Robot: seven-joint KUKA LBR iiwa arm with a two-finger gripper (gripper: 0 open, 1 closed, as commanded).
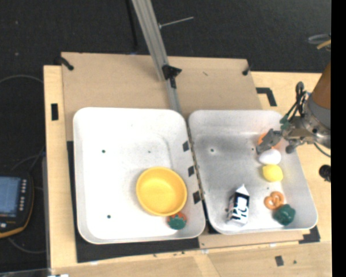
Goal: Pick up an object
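Pale brown surface (132, 82) on dark flooring carries two white bins; in the left bin (104, 131), at 6 o'clock, a yellow bowl (161, 190) sits with a small green-and-orange piece (177, 221) touching its lower rim. Nearest in the right bin (219, 131), at 5 o'clock, lie a green lump (285, 214), an orange pretzel shape (274, 199) and a black-and-white carton (239, 206) whose lettering is too blurred to read. Farther, toward 3 o'clock, a yellow ball (271, 172) touches a white egg (270, 157), and the tool (274, 140) hangs just above the egg, fingers spread, gripping nothing.
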